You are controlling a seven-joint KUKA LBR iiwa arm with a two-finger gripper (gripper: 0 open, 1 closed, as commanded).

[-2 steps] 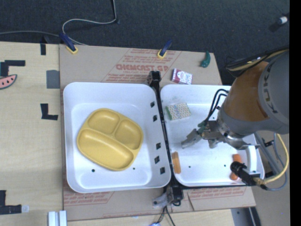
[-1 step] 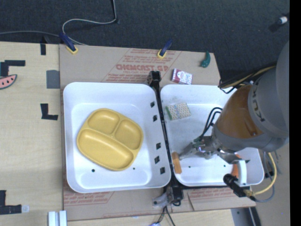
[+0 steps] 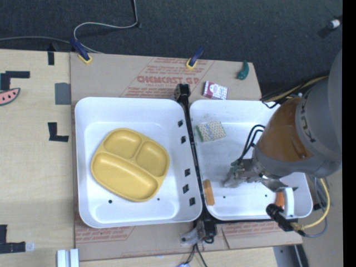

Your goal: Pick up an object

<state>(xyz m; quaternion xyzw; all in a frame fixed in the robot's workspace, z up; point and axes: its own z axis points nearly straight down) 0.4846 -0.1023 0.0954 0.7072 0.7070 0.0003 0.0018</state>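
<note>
Since the arm (image 3: 300, 138) reaches in from the right, it covers most of the right bin's far half, so anything under it is hidden.

Left bin (image 3: 82, 166): one yellow divided plate (image 3: 129, 163), flat, roughly centred, clear of all walls. It's wide and shallow with no edge to pinch, so I judge it a poor target for a two-finger grasp.

Right bin (image 3: 233, 115): holds the graspable stuff, which likely explains why the arm is working this side.

Gripper (image 3: 236, 178): low over bare bin floor, mid-bin, tilted toward the divider. Open or closed: can't tell from this angle. Nothing visibly held.

Patterned packet (image 3: 211, 131): flat, upper-left of the right bin, near the divider wall, well apart from the gripper.

Orange piece (image 3: 208, 192): small and narrow, lying along the divider wall at the bin's lower left, touching or just beside it. It's the nearer candidate, just off the gripper's left.

Read: nothing is picked yet. The gripper sits between the two candidates, on neither. The orange piece hugging the wall leaves little room on that side, so I'd expect a scrape or miss. The packet has more clearance but lies flat.
</note>
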